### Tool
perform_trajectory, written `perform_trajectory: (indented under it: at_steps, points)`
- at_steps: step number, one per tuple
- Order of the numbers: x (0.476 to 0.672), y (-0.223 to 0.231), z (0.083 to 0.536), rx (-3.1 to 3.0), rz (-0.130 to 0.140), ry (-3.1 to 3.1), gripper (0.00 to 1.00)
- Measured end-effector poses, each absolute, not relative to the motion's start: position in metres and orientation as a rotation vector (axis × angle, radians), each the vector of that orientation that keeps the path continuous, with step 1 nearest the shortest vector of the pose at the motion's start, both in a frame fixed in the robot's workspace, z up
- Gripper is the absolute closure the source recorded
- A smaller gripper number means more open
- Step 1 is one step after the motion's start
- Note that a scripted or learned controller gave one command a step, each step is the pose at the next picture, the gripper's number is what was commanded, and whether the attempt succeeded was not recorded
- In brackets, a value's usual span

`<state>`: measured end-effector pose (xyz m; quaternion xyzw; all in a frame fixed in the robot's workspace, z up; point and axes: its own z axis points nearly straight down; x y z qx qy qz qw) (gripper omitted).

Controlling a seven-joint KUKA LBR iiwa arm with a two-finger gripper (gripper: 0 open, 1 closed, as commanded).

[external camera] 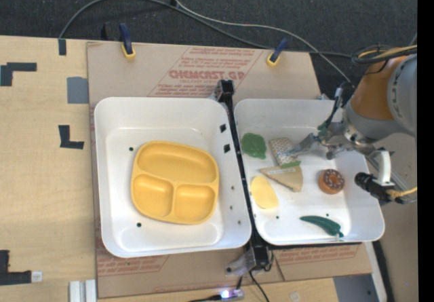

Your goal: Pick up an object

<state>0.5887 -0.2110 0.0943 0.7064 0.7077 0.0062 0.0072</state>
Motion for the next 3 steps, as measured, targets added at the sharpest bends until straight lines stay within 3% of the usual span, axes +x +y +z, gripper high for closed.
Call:
perform_trajectory:
  at_steps: [1, 2, 3]
  points:
    - [0.590, -0.211, 0.106, 2.200, 0.021, 2.209, 1.00]
    - [0.593, -0.208, 0.148, 2.218, 0.001, 2.222, 1.00]
    - [0.586, -0.210, 0.208, 2.217, 0.002, 2.220, 1.00]
